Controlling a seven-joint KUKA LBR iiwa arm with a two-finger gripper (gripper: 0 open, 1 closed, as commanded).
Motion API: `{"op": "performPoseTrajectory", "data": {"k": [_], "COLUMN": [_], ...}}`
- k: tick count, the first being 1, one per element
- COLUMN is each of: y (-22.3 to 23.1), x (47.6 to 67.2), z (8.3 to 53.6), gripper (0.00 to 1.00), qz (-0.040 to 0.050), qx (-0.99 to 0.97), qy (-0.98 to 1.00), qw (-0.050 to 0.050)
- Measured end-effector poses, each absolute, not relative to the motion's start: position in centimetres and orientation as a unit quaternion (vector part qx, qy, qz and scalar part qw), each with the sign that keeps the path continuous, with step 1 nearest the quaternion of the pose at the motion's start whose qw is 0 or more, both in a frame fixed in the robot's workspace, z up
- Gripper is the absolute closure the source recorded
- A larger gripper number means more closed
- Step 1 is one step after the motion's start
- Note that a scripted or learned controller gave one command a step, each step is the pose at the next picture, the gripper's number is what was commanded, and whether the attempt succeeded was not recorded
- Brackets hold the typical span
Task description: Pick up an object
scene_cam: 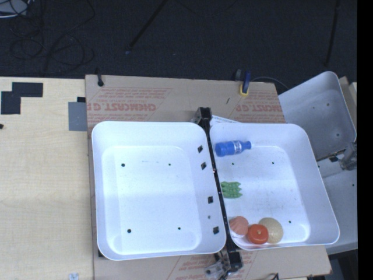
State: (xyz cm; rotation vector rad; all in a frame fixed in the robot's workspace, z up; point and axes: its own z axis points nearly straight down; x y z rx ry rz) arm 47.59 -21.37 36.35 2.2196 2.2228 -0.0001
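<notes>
Five small items lie in the right bin (317, 200): a blue bottle (232, 148) on its side near the far wall, a green pod (231, 189) by the divider, and a pink piece (238, 224), red round piece (257, 234) and tan ball (271, 229) bunched in the near corner. The bottle looks light, stiff and slick, likely to roll, so it is best taken across its body, while the cluster sits tight against the wall. The gripper's state cannot be told, and the left bin (111, 191) sits alongside.

Dark floor (175, 28) with loose cables (35, 4) beyond a pale wooden bench (41, 174).
</notes>
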Motion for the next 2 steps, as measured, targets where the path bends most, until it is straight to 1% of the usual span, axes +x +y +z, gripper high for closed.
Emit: {"op": "performPoseTrajectory", "data": {"k": [2], "y": [-21.34], "x": [47.61], "z": [34.91], "gripper": [1.0], "qz": [-0.0009], "qx": [0.707], "qy": [0.707], "qw": [-0.001]}}
